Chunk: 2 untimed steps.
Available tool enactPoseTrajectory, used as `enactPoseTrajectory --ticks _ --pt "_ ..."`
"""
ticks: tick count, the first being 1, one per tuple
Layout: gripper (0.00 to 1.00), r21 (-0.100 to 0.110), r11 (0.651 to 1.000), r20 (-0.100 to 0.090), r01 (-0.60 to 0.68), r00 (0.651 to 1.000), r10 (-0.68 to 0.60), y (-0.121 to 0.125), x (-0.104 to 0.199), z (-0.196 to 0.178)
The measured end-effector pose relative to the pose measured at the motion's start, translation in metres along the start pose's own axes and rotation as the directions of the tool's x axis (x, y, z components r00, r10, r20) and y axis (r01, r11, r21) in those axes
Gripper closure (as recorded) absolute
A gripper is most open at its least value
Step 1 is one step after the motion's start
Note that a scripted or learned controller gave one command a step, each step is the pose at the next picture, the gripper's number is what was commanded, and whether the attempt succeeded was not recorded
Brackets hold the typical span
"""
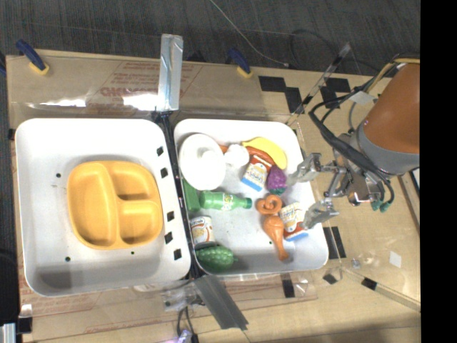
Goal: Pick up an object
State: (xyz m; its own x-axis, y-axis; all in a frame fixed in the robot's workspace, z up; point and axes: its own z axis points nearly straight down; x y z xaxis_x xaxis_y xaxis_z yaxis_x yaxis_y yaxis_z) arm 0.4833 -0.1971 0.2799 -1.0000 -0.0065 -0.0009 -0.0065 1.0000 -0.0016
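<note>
At right bin's [214, 126] right edge, gripper [312, 189] hovers, fingers apart, nothing between them. Just beside: orange toy [275, 231], small carton [290, 216], purple grapes [276, 179]. Yellow divided tray [114, 204] sits in left bin [36, 191].

Toy foods [270, 207], a white bowl [201, 160] and a green bottle [225, 201] crowd the right bin [314, 252].
</note>
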Motion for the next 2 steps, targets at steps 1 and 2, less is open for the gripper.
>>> enactPoseTrajectory --ticks 1,2 --pt "0.00 -0.004 1.000 -0.005 0.007 1.000 -0.007 -0.011 -0.023 0.163" --pt "0.00 -0.001 0.994 0.003 -0.107 0.994 0.107 -0.013 -0.025 0.186"
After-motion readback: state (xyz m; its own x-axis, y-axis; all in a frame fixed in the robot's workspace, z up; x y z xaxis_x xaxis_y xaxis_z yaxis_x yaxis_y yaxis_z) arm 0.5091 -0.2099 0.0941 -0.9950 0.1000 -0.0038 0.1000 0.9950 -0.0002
